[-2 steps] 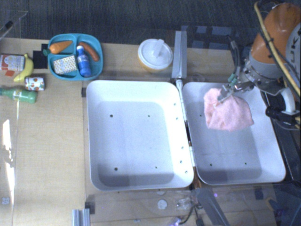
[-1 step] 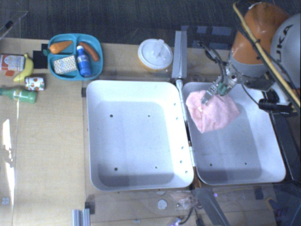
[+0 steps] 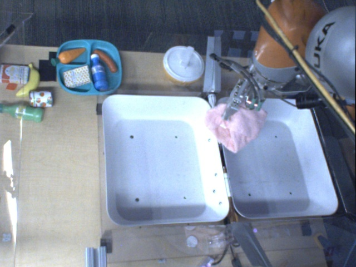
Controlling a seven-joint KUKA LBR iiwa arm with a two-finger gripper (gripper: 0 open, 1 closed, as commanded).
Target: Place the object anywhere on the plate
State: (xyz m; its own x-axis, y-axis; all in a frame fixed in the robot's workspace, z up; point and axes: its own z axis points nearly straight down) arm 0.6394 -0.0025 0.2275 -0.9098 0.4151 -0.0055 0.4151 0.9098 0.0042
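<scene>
Far left on the bench: banana [image 3: 29, 80], small can [image 3: 40, 98], green bottle [image 3: 22, 113] lying flat, small carton [image 3: 13, 74] behind. Next over, teal divided plate [image 3: 113, 53] w/ carrot [image 3: 73, 55], blue bottle [image 3: 99, 72], sausage-like piece [image 3: 109, 62], patterned item in front-left section. Left bin [image 3: 161, 160] sitting beside it, white, shallow. Yellow tub w/ white lid [image 3: 184, 64] behind, btwn the bins. Pink cloth [image 3: 236, 127] bunched up, draped over the seam btwn bins, mostly over right bin [image 3: 283, 166] back-left corner, well apart from the plate. Gripper [image 3: 239, 103] right on top of cloth, fingers pinching its upper edge, cloth hanging below. Grey arm w/ orange band coming in top right.
</scene>
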